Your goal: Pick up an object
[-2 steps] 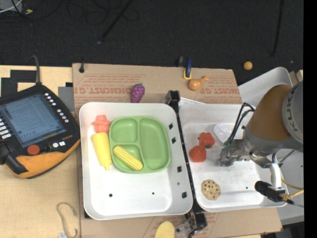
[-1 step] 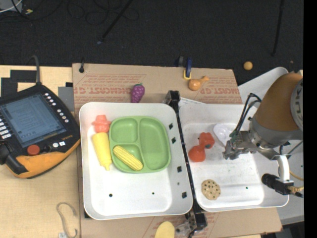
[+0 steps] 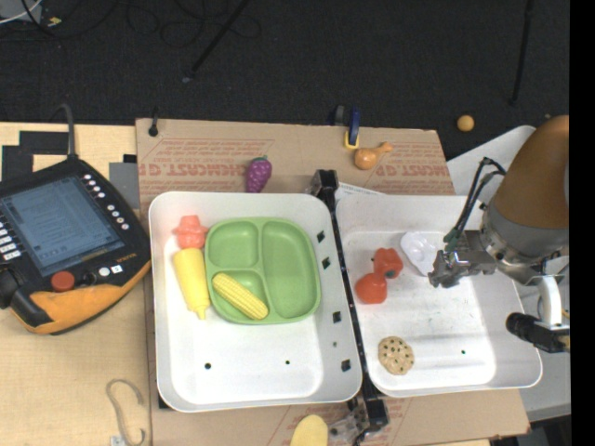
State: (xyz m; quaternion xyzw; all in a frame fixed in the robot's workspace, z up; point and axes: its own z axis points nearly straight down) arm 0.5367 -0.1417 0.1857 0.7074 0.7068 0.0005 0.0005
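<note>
Cardboard-lined surface (image 3: 297, 156), two white bins. Gripper (image 3: 448, 272) low in right bin (image 3: 502, 365); opening cannot tell. Red toy (image 3: 376, 275) lies at its 9 o'clock, apart. Best: centre over toy, descend straight, then close.

Grey arm's two-finger gripper (image 3: 449, 272) low over right white bin (image 3: 507, 365), beside clear plastic piece (image 3: 418, 249); red toy (image 3: 378, 275) and round cookie (image 3: 396, 354) lie apart in the bin.

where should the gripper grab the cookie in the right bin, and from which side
Take the cookie across its round edge, straight down from above. It lies flat on the right bin floor with open space all round, so no sideways approach offers anything to hold.
</note>
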